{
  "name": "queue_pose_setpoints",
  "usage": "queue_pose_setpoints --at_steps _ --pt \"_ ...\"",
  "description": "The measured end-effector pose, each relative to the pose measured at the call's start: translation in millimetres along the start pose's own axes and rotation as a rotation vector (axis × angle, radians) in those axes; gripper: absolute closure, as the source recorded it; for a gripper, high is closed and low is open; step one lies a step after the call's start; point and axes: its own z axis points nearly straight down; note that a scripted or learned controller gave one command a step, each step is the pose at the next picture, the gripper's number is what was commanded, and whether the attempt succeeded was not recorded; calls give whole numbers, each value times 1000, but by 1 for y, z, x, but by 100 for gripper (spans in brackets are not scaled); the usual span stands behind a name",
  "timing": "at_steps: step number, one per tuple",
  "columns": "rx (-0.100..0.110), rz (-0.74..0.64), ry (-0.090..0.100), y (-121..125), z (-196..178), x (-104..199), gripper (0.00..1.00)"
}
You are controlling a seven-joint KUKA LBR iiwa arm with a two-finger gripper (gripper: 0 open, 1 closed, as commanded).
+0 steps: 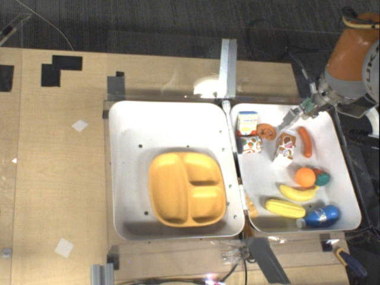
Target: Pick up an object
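The right bin point(341, 159) holds several toy foods. A white carton with a blue top point(247, 122) stands at its far left, with a brown ring-shaped piece point(265, 132) and a small printed carton point(252, 145) beside it. A red and white carton point(287, 146) and a red sausage point(306, 142) lie in the middle. Nearer the front are an orange point(305, 177), a teal piece point(322, 179), a banana point(297, 193), a second yellow piece point(284, 208) and a blue bottle point(320, 216). My gripper point(292, 117) hangs over the bin's far part, just above the red and white carton, with nothing seen in it.
The left bin point(130, 159) holds a yellow divided plate point(187, 187). A metal post point(228, 64) rises behind the seam between the bins. The grey arm with its orange band point(350, 49) comes in from the upper right.
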Motion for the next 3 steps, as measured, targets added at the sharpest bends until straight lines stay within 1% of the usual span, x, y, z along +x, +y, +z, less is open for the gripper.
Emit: queue_pose_setpoints --at_steps 1,2,3 --pt "-19 254 -13 -34 47 56 0" --pt "-17 601 -5 7 70 42 0" --pt "-26 591 -9 10 55 41 100"
